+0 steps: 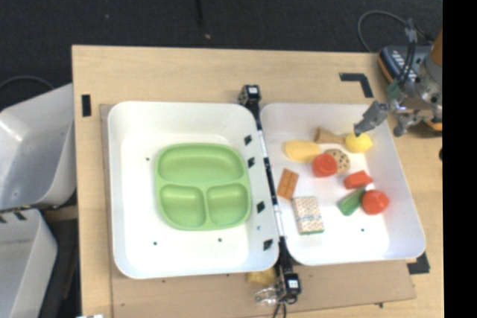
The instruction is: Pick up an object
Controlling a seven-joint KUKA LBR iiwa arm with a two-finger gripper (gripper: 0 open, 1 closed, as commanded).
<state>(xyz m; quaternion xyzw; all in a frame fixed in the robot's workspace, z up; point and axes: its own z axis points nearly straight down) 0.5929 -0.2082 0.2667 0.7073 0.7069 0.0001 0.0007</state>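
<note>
Green divided plate (203, 186) in white left bin (127, 249); right bin (399, 234) held yellow (302, 151), red (324, 164), orange (287, 183), green (349, 202) toys and a patterned pale box (308, 215).

The bench (171, 71) looked like pale, matt wood, and both bins (134, 249) were smooth white plastic with a faint sheen. The green tray (203, 185) seemed smooth plastic too (moulded in three sections), softly glossy. The toy foods, such as the tomato (324, 164) and lemon (358, 143), looked like smooth, slightly shiny plastic.
</note>
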